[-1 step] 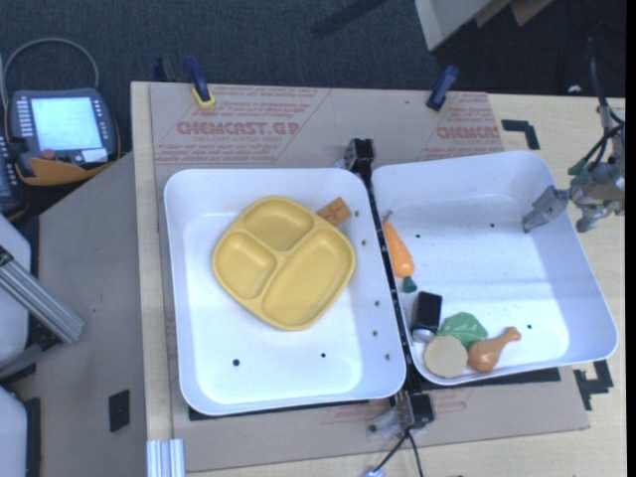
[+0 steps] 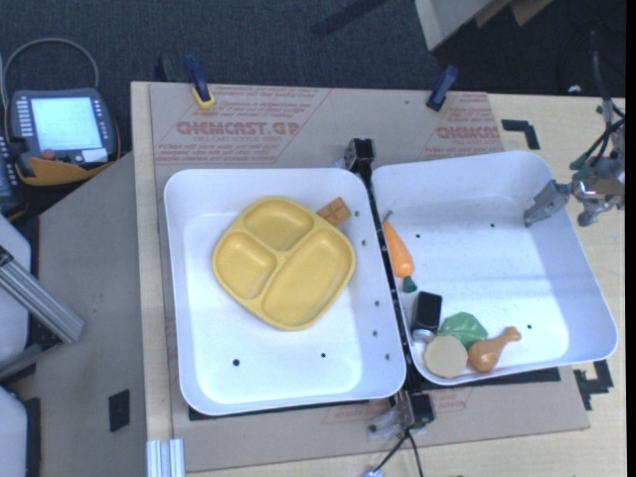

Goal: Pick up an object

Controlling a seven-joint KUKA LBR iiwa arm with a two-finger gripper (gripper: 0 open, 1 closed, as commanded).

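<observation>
The gripper (image 2: pixel 556 202) is made of grey metal, with a slim angled finger (image 2: pixel 543 205) that looks light grey against the white. Behind it the metal body (image 2: pixel 596 182) is silver and compact, with small dark parts on it. Thin dark cables (image 2: pixel 602 137), one greenish, curve above this body.

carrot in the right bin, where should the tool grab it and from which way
Grip the carrot across its thick orange middle, coming straight down. It lies flat and lengthwise along the bin's left wall, so close the fingers across its narrow width; the wall side looks tight.
</observation>
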